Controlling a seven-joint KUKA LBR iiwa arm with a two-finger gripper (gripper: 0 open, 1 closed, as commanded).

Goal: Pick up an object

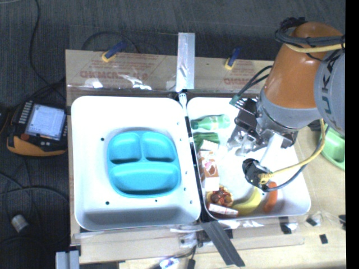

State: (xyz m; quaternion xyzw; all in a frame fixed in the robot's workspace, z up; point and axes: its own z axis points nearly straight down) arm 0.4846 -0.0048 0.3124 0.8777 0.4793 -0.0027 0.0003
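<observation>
The right bin point(299, 205) holds several items along its left and front sides. A green package point(210, 122) lies at the back left, with a white carton point(206, 145) and a small printed packet point(209, 167) in front of it. A brown lump point(220, 196), a yellow banana point(250, 202) and an orange-red piece point(270, 200) lie near the front wall. My gripper point(244, 142) hangs over the middle of this bin, right of the carton and behind the banana. I see nothing held in it.
A blue compartment tray point(145, 164) sits in the left bin point(90, 112). The arm's orange and grey body point(297, 88) covers the right bin's back right. A yellow cable point(291, 170) loops above the banana. A green object point(335, 148) lies outside on the right.
</observation>
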